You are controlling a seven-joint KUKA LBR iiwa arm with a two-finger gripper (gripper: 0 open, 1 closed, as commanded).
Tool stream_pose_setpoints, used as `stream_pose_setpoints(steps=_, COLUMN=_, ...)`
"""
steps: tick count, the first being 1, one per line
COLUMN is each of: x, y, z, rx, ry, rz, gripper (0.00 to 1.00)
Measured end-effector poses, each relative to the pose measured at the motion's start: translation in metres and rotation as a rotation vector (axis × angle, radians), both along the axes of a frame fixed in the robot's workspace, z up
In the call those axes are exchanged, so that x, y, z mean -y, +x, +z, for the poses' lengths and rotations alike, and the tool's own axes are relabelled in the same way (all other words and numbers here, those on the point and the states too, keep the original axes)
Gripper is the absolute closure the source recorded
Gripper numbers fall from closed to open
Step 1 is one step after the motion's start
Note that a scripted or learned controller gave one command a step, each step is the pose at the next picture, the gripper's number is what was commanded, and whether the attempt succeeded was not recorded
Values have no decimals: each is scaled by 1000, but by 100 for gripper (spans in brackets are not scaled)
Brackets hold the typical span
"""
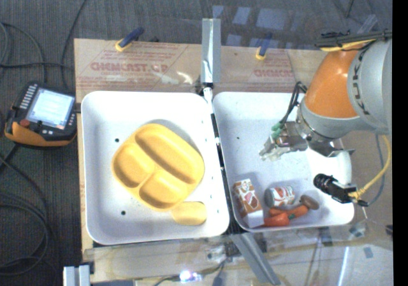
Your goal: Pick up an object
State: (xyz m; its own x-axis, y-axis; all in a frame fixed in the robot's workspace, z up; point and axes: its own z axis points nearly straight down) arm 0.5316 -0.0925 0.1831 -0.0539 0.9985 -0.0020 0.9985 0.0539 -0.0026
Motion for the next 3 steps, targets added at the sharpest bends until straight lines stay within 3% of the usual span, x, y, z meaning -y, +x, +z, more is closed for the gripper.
stream_pose_setpoints(steps=1, x=0, y=0, z=0, rx=0, ry=-1, rz=0, gripper=0)
stream_pose_setpoints(steps=2, x=59, y=-45, z=-92, rx=11, ry=-1, rz=-29, gripper=0)
stream_pose_setpoints(steps=3, x=60, y=-44, z=-83, rx=14, ry=-3, rz=-29, gripper=100)
